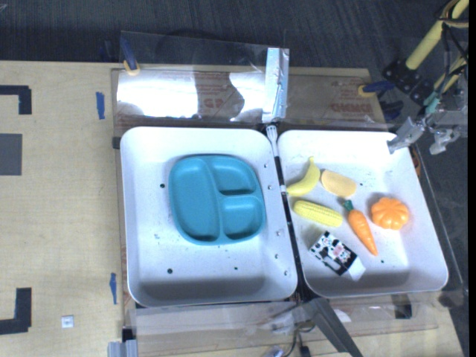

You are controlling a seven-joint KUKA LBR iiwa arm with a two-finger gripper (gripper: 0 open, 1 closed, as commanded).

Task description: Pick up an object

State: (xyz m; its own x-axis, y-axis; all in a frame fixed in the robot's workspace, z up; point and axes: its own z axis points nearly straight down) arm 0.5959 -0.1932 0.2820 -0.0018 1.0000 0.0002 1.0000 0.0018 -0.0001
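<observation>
The right bin (416,274) holds several toy foods: a yellow banana (305,178), a pale yellow lump (338,183), a corn cob (317,213), an orange carrot (361,231) and an orange pumpkin (390,213). A black-and-white box (334,253) lies near the bin's front. My gripper (418,141) hangs over the bin's far right corner, well above and to the right of the pumpkin. It is open with nothing between its fingers.
The left bin (141,259) carries a blue divided plate (217,198). A shiny clear panel (201,88) stands behind the left bin. Yellow cables and the arm's base (439,36) crowd the upper right. The bins' shared rim (279,199) runs next to the banana.
</observation>
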